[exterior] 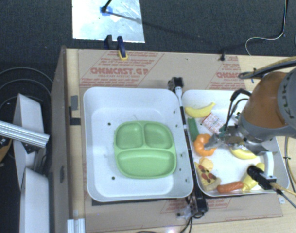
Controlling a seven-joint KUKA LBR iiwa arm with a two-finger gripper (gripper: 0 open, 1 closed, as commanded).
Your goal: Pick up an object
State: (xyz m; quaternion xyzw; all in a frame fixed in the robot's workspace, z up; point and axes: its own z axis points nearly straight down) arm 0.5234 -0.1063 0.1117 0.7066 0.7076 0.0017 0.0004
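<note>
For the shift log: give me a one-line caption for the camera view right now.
Gripper low in the right bin beside the orange toy; green divided plate sits in the left bin.

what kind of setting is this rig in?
Most likely a robotics lab test bench, not a real kitchen. Two white bins sit on a cardboard-lined bench, the right bin holds toy food like a banana, and loose cables run across the dark carpet.
</note>
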